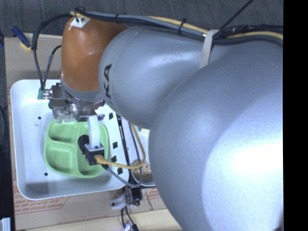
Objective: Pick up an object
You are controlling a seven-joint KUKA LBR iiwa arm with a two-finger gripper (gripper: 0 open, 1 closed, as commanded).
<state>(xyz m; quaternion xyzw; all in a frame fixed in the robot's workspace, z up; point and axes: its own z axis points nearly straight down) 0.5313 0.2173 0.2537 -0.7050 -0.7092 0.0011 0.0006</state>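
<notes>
The claw [72, 111] sits low under the orange band, over the far edge of the green tray [62, 153]. The wrist housing covers it from above, so I cannot tell whether it is open or closed, or whether it touches the tray.

The tray lies flat on the floor of the left bin [24, 129], toward the middle and right of the part that shows. A wide strip of bare white floor runs between the tray's left edge and the bin's left wall. A narrower strip runs along the near side, between the tray's rounded corner and the near wall. On the far side, the claw and wrist fill the space between the tray and the far wall. The tray's right side runs under the robot's own hardware, so its edge there is hidden.

By count there is one tray and one claw. There are two bins, the second showing as a sliver of white rim [147, 183] under the arm.

The tray is pale green and glossy like moulded plastic, with rounded corners. Raised ridges divide it into shallow compartments, and at least two can be seen.
</notes>
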